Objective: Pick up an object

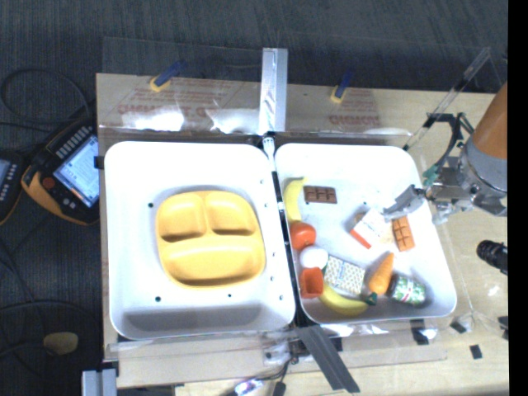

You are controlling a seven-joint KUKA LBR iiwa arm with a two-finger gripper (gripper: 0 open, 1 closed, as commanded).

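While your gripper (412, 200) hangs over the right bin (429, 258) near its right edge, fingers spread wide and holding nothing, an orange ridged wafer block (403, 233) lies flat just beneath.

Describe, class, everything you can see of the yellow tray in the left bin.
The yellow tray is a rounded rectangle of glossy plastic, by its look. Raised ridges split it into three compartments: two small ones at the far side, one long one nearer the camera. It lies flat, right way up, about mid-floor in the left bin. It touches only that floor, and its compartments hold nothing.
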